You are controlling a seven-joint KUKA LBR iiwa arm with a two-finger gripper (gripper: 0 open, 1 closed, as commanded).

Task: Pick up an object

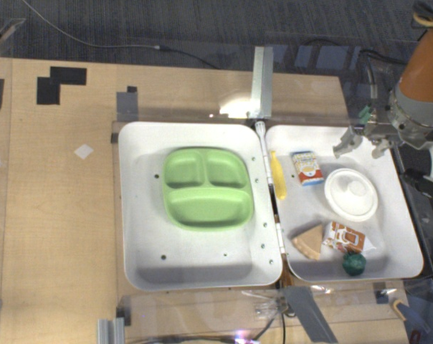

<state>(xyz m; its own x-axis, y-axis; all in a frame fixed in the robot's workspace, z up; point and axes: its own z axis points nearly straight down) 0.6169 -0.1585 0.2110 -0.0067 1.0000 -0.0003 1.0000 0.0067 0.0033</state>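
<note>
My gripper (361, 147) hangs over the back edge of the right bin (410, 253), its two fingers spread open with nothing between them. Just in front of it lies a white round bowl (351, 192). A small red-and-white carton (307, 168) sits to the bowl's left, and a yellow stick-shaped item (277, 174) lies along the bin's left wall. Toward the front are a tan wedge (310, 241), a brown snack packet (344, 237) and a small green ball (354, 264).
The left bin (138, 256) holds a green divided plate (206, 188). A metal divider post (262, 84) stands behind the seam between the bins. The grey arm with its orange band (424, 70) comes in from the upper right.
</note>
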